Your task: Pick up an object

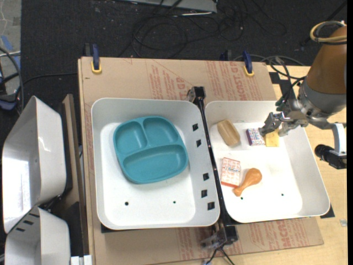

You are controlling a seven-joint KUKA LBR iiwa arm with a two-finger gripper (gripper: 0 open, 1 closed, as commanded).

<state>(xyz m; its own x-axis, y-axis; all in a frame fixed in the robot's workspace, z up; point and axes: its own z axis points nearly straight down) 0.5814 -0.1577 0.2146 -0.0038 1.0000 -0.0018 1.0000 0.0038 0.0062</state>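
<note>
Teal plastic catches the eye first: a divided plate [150, 149] lies flat in the left bin [105, 164], slightly askew and alone there, so it plays no part in the pick unless the program turns that way. The bins sit side by side on a brown board that covers the desk [160, 79], held at its far edge by two clamps, which keeps the whole set from sliding as the arm works.

Across the divider, the right bin [309, 192] holds the loose candidates. Nearest the divider lies a tan bread-like block [228, 133], tilted on a slant. Below it a small red-and-white packet [230, 170] rests flat, and just beside that an orange drumstick-shaped toy [248, 181] points its narrow end toward the front. Further right a small purple-and-white box [254, 137] sits just beside a yellow piece [272, 140].

The pincer [274, 127] hangs low over that last pair, at the yellow piece's far edge, the grey arm reaching in from the right. I cannot tell whether it is parted or closed; its tips blur into the objects beneath. Nothing visibly sits between them, so I judge no object is lifted yet, and the yellow piece or the purple box looks the likeliest target. Their closeness risks a nudge instead of a clean grasp.
</note>
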